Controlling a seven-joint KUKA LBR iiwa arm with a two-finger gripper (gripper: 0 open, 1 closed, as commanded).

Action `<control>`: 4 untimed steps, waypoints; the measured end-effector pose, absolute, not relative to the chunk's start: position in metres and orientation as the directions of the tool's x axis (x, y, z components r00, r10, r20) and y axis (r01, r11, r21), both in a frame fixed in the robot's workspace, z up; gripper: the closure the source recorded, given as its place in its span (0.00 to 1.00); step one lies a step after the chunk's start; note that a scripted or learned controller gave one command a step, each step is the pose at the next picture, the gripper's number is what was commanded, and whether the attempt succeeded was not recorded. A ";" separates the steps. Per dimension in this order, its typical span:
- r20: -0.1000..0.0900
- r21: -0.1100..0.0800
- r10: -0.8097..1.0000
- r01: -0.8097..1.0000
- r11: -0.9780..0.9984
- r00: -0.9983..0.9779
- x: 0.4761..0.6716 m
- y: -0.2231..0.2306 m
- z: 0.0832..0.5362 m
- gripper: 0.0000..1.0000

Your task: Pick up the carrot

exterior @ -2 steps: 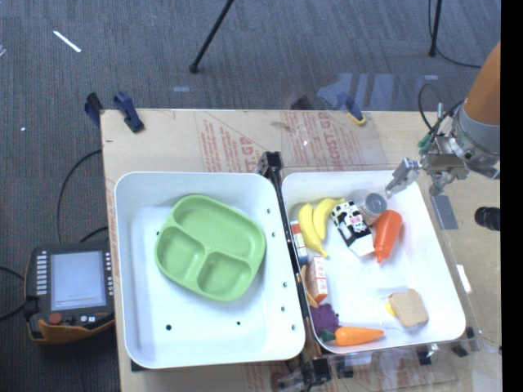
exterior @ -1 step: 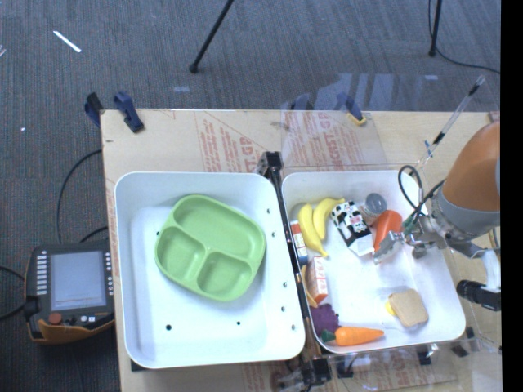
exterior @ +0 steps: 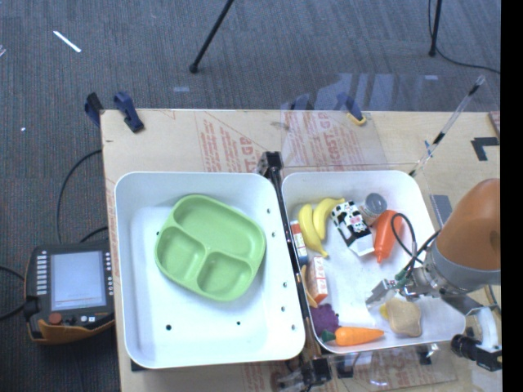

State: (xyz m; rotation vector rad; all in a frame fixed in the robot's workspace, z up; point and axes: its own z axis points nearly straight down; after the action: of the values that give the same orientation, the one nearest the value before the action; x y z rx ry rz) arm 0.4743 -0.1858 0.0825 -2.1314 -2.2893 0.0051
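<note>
Well to the left of my jaws (exterior: 391, 291), a green divided plate (exterior: 211, 247) lies in the left bin (exterior: 131, 300). Nearer, in the right bin (exterior: 409, 184), sit bananas (exterior: 314, 221), a cow-patterned carton (exterior: 351, 223) and an orange bottle (exterior: 384, 235). Just below and left of my jaws rests the carrot (exterior: 357, 335): short, bright orange, tapering rightward, green stub at its left end, lying flat by the bin's front wall. A tan lump (exterior: 404, 317) sits just beneath. Whether my jaws are spread or closed, I cannot tell.
</note>
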 end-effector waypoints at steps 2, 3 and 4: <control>0.010 -0.014 0.998 0.998 0.060 -0.060 0.474 -0.188 0.089 0.00; 0.014 -0.021 0.999 0.998 0.051 -0.051 0.473 -0.189 0.094 1.00; 0.013 -0.020 0.999 0.999 0.049 -0.049 0.473 -0.189 0.094 0.00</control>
State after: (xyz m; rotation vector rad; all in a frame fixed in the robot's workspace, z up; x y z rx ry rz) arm 0.4734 -0.1887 0.0943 -2.1495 -2.2584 0.0087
